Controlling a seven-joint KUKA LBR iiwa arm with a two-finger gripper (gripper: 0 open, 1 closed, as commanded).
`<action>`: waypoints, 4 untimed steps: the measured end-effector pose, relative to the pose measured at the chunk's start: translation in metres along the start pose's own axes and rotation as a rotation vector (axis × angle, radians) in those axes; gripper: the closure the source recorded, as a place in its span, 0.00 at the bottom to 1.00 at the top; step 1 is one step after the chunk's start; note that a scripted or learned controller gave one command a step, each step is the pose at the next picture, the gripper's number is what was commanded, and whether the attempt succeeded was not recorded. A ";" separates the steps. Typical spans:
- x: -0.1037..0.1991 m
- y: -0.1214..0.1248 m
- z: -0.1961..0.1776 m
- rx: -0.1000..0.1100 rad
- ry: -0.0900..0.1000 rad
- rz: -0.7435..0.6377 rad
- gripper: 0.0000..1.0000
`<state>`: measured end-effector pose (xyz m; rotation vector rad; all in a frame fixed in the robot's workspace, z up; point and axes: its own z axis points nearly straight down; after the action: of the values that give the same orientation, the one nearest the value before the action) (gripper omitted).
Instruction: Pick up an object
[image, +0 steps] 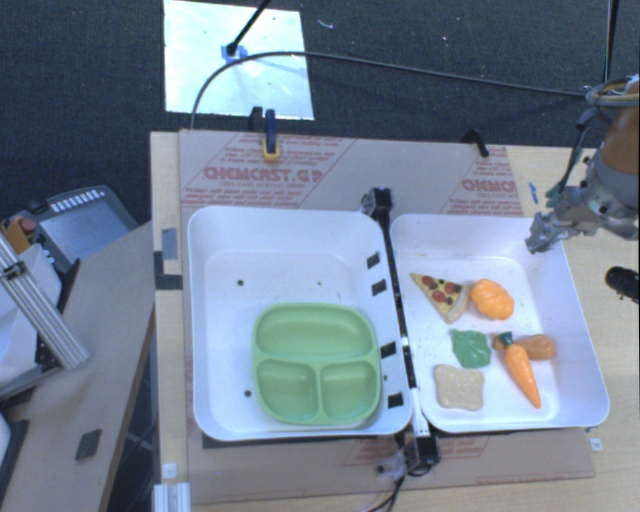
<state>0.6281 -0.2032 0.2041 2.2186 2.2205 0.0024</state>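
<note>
Hovering over the right bin's far right rim, gripper carries nothing; finger spread unreadable at this angle. Candidates cluster below it: pizza, orange, carrot, bread. Loose spacing favours a clean pick.

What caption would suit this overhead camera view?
Gripper above the right bin's far corner; pizza slice, carrot inside; green tray in left bin.
</note>
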 end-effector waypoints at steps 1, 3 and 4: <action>-0.001 0.005 -0.043 -0.001 -0.001 -0.004 1.00; 0.053 0.003 -0.078 0.001 0.000 -0.006 1.00; 0.101 -0.002 -0.078 0.001 0.001 -0.006 1.00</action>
<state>0.6253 -0.1025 0.2819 2.2127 2.2288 0.0017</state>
